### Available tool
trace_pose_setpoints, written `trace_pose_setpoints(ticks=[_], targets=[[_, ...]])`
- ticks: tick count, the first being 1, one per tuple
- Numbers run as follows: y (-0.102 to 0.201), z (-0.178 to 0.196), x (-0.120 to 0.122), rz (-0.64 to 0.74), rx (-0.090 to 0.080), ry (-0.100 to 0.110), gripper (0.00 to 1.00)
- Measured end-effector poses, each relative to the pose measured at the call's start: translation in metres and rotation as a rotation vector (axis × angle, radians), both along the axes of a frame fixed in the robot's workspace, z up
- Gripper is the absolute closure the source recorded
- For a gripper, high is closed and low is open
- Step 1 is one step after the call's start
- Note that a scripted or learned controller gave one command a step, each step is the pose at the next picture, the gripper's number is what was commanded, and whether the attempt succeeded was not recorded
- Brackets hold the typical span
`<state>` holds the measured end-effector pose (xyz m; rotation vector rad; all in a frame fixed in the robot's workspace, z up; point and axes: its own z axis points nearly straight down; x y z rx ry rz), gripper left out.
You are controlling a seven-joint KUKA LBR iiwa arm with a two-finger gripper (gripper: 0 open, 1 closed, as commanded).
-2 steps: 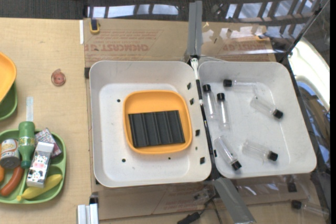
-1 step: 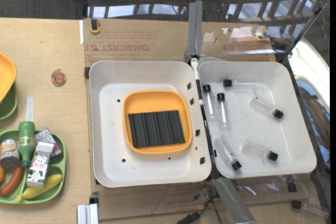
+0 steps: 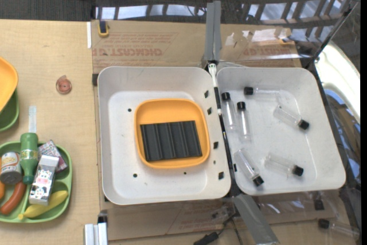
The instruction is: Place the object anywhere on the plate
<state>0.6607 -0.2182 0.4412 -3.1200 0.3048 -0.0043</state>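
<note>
Left bin (image 3: 114,181): sitting left of the divider, carrying an orange plate (image 3: 171,109) near its middle.
Plate: lying flat, with a dark ribbed insert (image 3: 172,141) covering its middle and lower part; an orange margin is showing around it, widest along the top.
Right bin (image 3: 321,123): holding the task's things, several clear plastic tubes with black caps, scattered.
Tube by the divider (image 3: 227,111): lying nearly upright in the view, cap at the far end, closest of all to the plate.
Next tube (image 3: 243,120): lying alongside it, long axis running the same way.
Lower tube (image 3: 249,168): slanting, cap pointing toward the near right.
Far-right tubes (image 3: 290,117) and (image 3: 282,165): lying crosswise, caps to the right.
Direction of carry: any tube is lying right of the plate, so the move is likely running leftward over the divider.
End effector: I cannot tell whether it is apart or together.
Judgement: no tube is resting on the plate yet.
</note>
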Motion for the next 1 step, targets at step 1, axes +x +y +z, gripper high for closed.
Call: trace_pose_setpoints(ticks=[1], targets=[[0.0003,0.0001,0.0001,0.0,0.0,-0.001,0.0]])
